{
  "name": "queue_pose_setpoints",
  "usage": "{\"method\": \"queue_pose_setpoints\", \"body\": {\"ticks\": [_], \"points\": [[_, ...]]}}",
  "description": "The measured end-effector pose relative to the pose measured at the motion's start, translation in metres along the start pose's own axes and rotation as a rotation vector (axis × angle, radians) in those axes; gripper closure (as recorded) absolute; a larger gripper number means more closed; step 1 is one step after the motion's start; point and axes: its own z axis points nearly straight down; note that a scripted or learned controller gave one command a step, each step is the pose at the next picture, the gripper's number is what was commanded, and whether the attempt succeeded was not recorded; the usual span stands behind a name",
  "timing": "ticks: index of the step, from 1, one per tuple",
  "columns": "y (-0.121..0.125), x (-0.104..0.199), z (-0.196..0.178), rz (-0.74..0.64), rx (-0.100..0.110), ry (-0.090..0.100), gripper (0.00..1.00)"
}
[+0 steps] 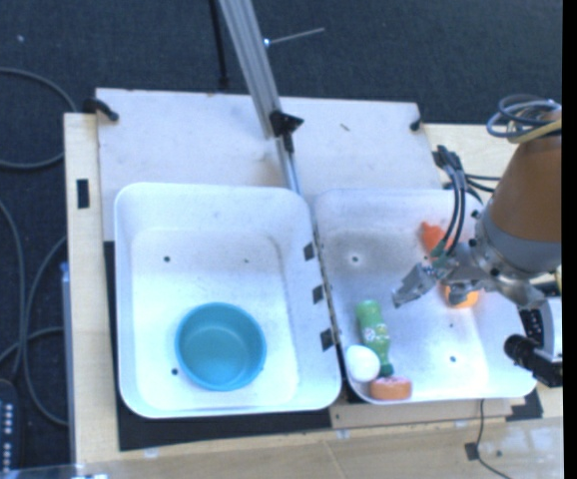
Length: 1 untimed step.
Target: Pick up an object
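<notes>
While the gripper (415, 285) hangs in the right bin (338, 218) near a green bottle (372, 331), its jaw state cannot be told.

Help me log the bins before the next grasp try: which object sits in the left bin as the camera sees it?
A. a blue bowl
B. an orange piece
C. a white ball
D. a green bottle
A: the blue bowl sits alone in the left bin, while the green bottle and white ball lie in the right bin.
</notes>
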Motion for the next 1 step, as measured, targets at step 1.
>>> {"method": "queue_pose_setpoints", "body": {"ticks": [1], "points": [[0.0089, 0.0034, 0.0561, 0.007, 0.007, -0.003, 0.00]]}}
